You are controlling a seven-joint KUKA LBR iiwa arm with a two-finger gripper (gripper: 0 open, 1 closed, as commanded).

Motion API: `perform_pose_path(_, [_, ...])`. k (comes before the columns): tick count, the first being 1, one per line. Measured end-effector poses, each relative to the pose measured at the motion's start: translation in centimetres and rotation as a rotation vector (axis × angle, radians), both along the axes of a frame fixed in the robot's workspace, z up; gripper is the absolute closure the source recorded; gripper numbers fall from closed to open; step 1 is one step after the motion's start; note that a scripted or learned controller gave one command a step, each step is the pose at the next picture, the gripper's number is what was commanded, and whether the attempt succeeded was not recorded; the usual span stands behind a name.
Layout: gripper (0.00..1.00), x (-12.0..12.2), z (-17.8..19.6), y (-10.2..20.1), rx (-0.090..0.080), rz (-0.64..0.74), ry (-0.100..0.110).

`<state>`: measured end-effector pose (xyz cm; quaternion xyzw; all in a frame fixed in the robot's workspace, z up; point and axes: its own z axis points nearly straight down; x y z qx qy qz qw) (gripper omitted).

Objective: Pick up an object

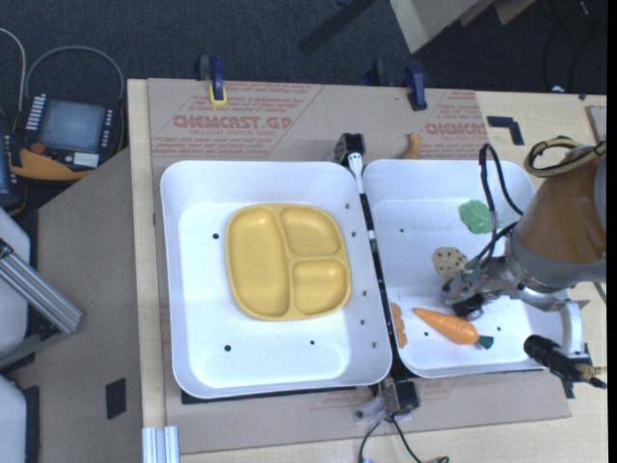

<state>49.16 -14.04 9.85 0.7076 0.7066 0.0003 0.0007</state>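
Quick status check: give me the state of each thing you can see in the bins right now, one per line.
Yellow divided plate: lying flat in the left bin, its compartments bare.
Toy carrot: lying on its side in the right bin, near the front wall.
Green piece: resting on the right bin floor, toward the back.
Round tan cookie: lying flat, close to the gripper.
Gripper: low in the right bin, above the carrot.

Tool [465, 292] low in right bin [424, 355], just above carrot [447, 325]
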Motion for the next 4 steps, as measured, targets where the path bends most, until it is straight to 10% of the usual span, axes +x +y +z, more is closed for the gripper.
perform_pose_path(2, [1.0,0.2,11.6,1.3,-0.001,0.004,-0.006])
perform_pose_path(4, [1.0,2.1,14.8,5.7,0.001,0.007,-0.001])
